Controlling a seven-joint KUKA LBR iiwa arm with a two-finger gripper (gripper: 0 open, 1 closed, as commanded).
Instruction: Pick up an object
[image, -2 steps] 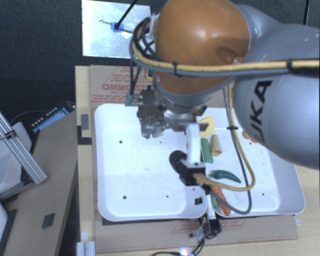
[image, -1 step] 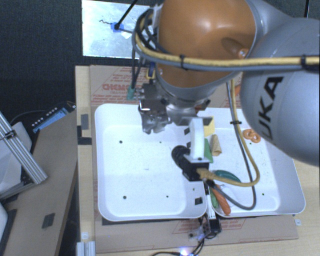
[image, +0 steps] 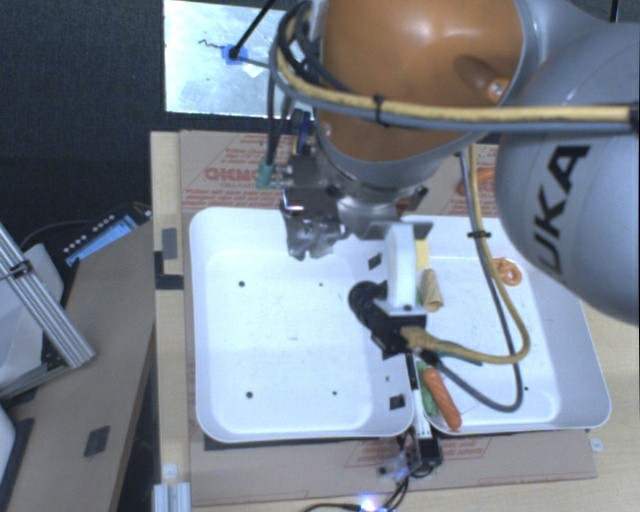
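Orange carrot (image: 443, 398) lies in the right bin (image: 570, 380), well apart from the jaws (image: 310, 240), state unclear.

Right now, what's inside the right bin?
A carrot, a tan piece and an orange ring lie in the right bin. The arm covers its far part.

Your end effector (image: 312, 238) hangs over the left bin's (image: 270, 400) back edge; a carrot (image: 443, 398) lies in the right bin (image: 560, 380).

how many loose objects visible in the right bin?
4: a carrot and a green piece near the front by the divider, a tan piece mid-bin, an orange ring further right. The arm may hide more.
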